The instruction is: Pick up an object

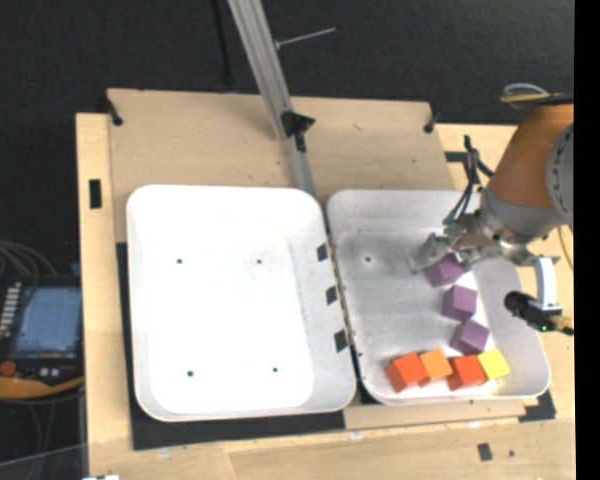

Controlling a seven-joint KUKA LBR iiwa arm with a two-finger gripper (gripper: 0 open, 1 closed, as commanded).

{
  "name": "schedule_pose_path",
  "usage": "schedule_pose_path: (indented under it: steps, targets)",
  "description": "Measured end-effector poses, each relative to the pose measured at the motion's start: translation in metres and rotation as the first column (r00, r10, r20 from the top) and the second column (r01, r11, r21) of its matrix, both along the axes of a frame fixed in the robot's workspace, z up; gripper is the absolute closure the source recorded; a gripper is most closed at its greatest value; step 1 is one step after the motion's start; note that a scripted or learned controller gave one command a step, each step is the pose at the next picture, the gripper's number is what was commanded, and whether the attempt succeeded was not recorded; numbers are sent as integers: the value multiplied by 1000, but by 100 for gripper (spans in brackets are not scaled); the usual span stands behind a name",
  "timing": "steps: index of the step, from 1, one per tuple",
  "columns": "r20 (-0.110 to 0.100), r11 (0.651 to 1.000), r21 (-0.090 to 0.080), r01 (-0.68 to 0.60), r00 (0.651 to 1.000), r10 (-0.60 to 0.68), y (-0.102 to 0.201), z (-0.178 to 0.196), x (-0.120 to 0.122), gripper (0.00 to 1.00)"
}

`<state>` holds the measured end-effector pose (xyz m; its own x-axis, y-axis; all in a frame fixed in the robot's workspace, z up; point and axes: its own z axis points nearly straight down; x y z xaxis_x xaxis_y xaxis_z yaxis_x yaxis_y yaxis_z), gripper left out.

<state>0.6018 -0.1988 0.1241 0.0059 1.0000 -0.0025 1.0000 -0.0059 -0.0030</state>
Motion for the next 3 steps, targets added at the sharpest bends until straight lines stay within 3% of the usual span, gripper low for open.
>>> schedule_pose_path:
  steps: [1, 3]
  targets:
    - [7, 1000, 1, 4, 1000, -4, -1, 14, 2, 100]
    - [10, 1000, 1, -9, 1000, 9, 4, 107, 14, 100]
